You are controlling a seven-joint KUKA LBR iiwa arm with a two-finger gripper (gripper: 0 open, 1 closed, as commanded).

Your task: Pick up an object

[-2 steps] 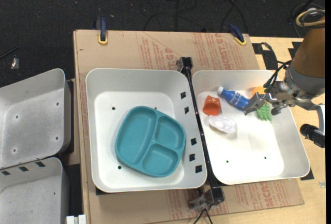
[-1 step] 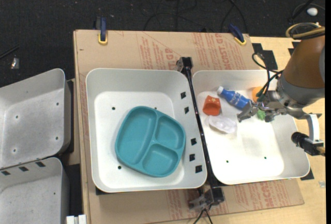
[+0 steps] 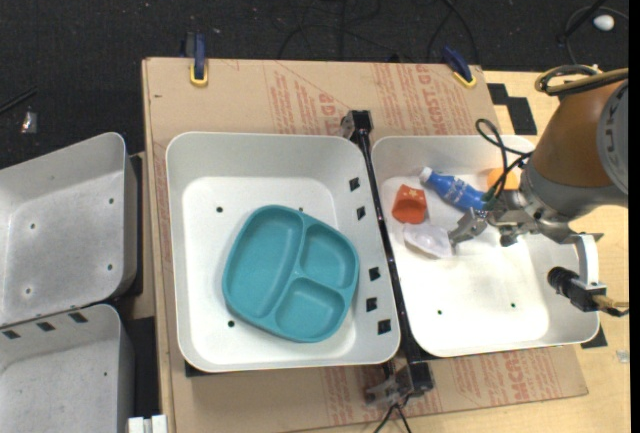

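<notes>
In the right bin (image 3: 480,321) lie an orange-red cup (image 3: 409,204), a blue bottle with a white cap (image 3: 453,189), a clear pale plastic piece (image 3: 428,241) and an orange thing (image 3: 503,179) half hidden behind the arm. My gripper (image 3: 487,228) hangs low over the middle of this bin, just right of the clear piece and below the bottle. Its fingers are spread apart, nothing between them. The left bin (image 3: 200,171) holds a teal divided plate (image 3: 290,273).
The grey and orange arm (image 3: 585,146) comes in over the right bin's right rim. A black divider (image 3: 375,221) runs between the bins. Folded white panels (image 3: 60,241) lie at the far left, off the cardboard base.
</notes>
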